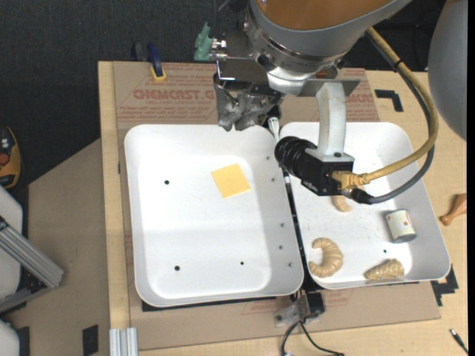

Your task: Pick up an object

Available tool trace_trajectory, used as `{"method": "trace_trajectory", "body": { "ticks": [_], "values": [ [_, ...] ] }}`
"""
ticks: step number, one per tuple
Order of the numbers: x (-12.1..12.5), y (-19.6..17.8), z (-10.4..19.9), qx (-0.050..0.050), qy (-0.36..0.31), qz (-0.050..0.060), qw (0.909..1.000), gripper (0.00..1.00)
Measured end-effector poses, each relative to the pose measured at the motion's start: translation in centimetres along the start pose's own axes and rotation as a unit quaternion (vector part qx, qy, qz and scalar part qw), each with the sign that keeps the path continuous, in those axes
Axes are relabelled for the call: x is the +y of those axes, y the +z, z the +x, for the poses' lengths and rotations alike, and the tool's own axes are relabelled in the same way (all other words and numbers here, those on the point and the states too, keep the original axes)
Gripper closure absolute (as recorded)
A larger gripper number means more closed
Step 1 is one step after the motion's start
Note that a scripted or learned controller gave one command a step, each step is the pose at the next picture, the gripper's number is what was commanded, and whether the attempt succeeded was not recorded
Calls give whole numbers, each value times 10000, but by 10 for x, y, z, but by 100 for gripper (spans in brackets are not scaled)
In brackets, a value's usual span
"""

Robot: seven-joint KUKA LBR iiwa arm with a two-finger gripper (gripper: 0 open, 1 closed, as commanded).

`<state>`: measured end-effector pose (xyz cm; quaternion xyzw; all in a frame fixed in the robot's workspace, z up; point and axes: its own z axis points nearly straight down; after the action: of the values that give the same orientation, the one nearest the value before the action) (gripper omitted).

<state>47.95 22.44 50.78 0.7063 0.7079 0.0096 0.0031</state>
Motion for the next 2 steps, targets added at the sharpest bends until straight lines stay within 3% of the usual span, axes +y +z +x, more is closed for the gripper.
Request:
{"method": "trace_trajectory", "body": {
  "ticks": [1,2],
  "values": [
    [-4,142,-1,-73,19,149,9999,100],
    [-5,214,-2,-60,16,128,9999,100]
  ]
}}
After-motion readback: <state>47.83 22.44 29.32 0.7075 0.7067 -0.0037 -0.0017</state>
